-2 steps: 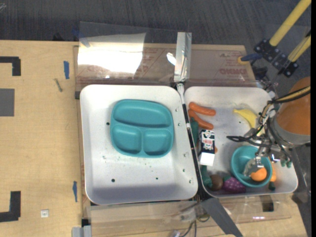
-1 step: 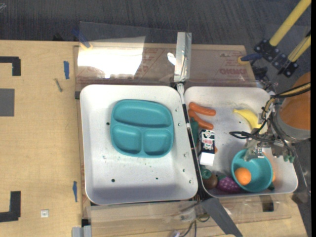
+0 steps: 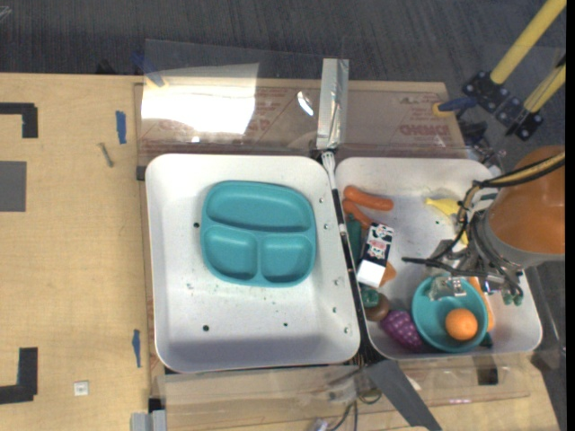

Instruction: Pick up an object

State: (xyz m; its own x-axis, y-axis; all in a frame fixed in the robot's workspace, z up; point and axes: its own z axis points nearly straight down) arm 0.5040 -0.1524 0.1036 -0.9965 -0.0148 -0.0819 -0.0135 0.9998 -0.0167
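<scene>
Purple grapes (image 3: 402,329) are seen at the right bin's (image 3: 526,330) 6 o'clock, beside a teal bowl (image 3: 433,323) (orange ball (image 3: 462,323) inside). Gripper (image 3: 452,285) is poised over the bowl; jaw state cannot be told.

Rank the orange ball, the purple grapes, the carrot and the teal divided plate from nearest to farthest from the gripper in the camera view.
Measured from the gripper, over the right bin:
1. Orange ball, in the teal bowl just below it.
2. Purple grapes, beside that bowl's left edge.
3. Carrot, at the bin's far left corner.
4. Teal divided plate, in the left bin.
</scene>
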